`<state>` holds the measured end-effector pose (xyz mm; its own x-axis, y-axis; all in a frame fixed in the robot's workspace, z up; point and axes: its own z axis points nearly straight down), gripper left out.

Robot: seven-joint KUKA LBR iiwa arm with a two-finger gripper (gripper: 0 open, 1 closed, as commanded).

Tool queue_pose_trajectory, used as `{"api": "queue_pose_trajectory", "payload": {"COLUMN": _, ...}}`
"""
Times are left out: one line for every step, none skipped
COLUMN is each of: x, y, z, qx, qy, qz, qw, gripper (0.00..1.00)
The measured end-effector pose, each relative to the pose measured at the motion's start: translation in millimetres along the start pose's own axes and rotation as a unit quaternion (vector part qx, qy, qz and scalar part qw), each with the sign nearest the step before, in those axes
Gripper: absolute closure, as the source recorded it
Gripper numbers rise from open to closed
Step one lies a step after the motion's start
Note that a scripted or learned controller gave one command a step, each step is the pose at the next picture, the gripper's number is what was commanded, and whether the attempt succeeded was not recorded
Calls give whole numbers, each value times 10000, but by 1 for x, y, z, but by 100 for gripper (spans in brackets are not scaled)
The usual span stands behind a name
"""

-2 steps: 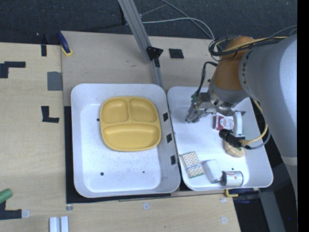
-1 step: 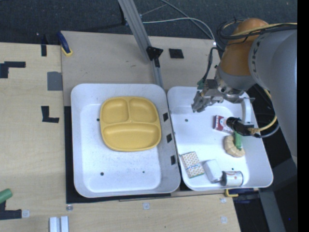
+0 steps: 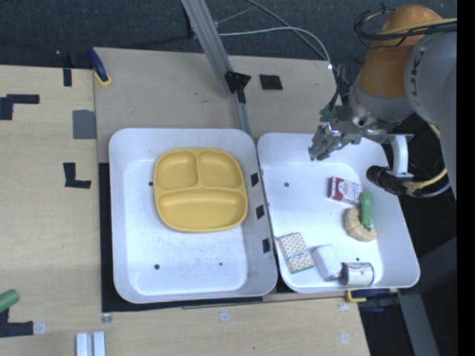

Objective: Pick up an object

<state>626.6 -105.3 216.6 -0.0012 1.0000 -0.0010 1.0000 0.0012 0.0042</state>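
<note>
**A robot test bench in a laboratory**

This place looks like a robotics laboratory, not a home. A pale wooden surface (image 3: 44, 199) carries two shallow white bins (image 3: 126, 221) set side by side, and black tape marks (image 3: 74, 175) are stuck on the wood. A grey metal pole (image 3: 211, 39) and thin cables (image 3: 282, 32) cross above the dark floor (image 3: 89, 10). An industrial robot arm (image 3: 404, 58) reaches in from the right.

Two shallow white plastic bins (image 3: 133, 221) (image 3: 393, 251), one yellow three-compartment plate (image 3: 200, 189), one red-and-white carton (image 3: 344, 190), one green stick-shaped item (image 3: 366, 209), one tan bread-like piece (image 3: 359, 228), one checkered packet (image 3: 295, 251), one grey flat item (image 3: 323, 259), one white-and-silver cylinder (image 3: 357, 274)
</note>
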Motion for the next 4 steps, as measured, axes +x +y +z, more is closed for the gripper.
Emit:
{"api": "queue_pose_trajectory", "payload": {"x": 0, "y": 1, "z": -53, "qx": 0, "qy": 2, "qz": -3, "qw": 10000, "gripper": 100}}
{"api": "queue_pose_trajectory", "payload": {"x": 54, "y": 1, "z": -35, "qx": 31, "qy": 9, "qz": -23, "qw": 10000, "gripper": 100}}
{"api": "queue_pose_trajectory", "payload": {"x": 104, "y": -11, "z": -38, "qx": 34, "qy": 7, "qz": -19, "qw": 10000, "gripper": 100}}
{"api": "queue_pose_trajectory", "payload": {"x": 161, "y": -12, "z": -37, "qx": 29, "qy": 8, "qz": -27, "qw": 10000, "gripper": 100}}
